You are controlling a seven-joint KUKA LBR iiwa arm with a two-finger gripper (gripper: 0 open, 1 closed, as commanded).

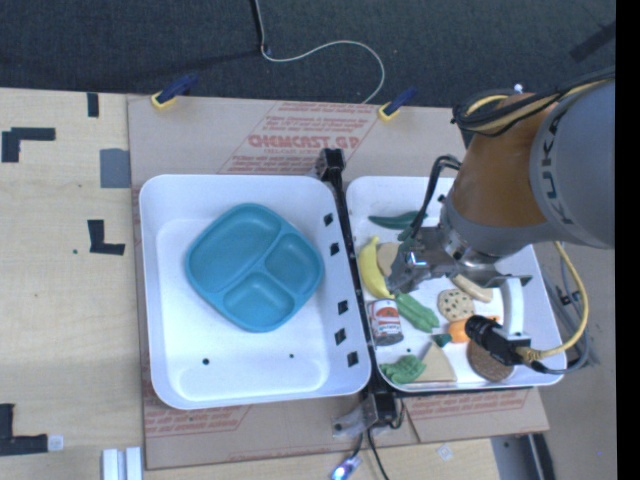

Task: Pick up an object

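The right bin [530, 268] holds several toy foods: a yellow banana [371, 266], a green pepper [399, 219], a green pickle-like piece [417, 311], a small red-labelled can [386, 321], a holed cracker [453, 303], an orange piece [458, 331], a green leafy piece [404, 371] and a brown round piece [487, 364]. My gripper [408, 267] hangs low over the left part of this bin, just right of the banana and above the pickle-like piece. Nothing shows between its metal fingers.
The left bin [165, 298] holds a blue sectioned plate [254, 265]. A black divider with clips [345, 268] runs between the bins. The grey and orange arm [520, 178] covers the right bin's upper right. A white cable [320, 53] lies beyond the cardboard base.
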